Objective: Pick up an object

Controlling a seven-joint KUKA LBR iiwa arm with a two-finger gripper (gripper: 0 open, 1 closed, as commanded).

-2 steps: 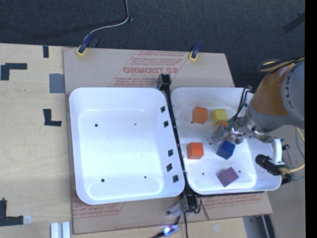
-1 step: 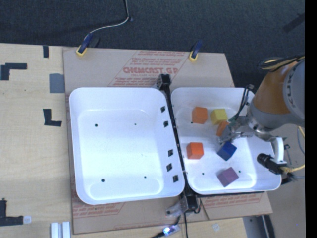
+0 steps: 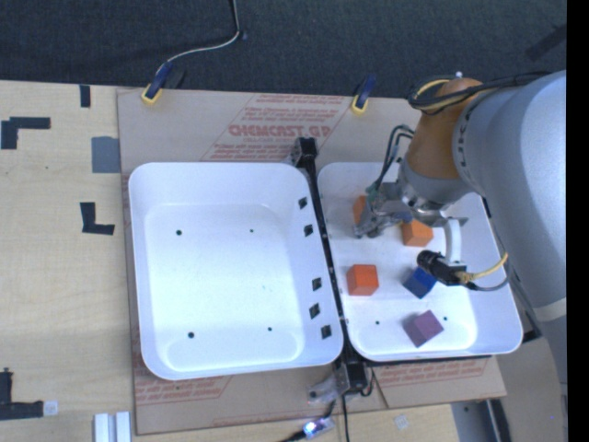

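My gripper [image 3: 371, 223] is down in the right bin [image 3: 479, 339], near its back left part. A small orange block [image 3: 359, 208] lies right against the gripper's left side, partly hidden by it. A second orange block [image 3: 416, 234] sits just right of the gripper. Nearer the front lie a third orange block [image 3: 362, 279], a blue block [image 3: 419, 284] and a purple block [image 3: 423, 328]. The view does not show whether anything is held.
The left bin [image 3: 147, 247] stands beside the right one, with a black divider clip strip [image 3: 317, 247] between them. The grey arm [image 3: 515, 164] covers the right bin's back right corner. A black cable plug [image 3: 442, 267] hangs above the blue block.
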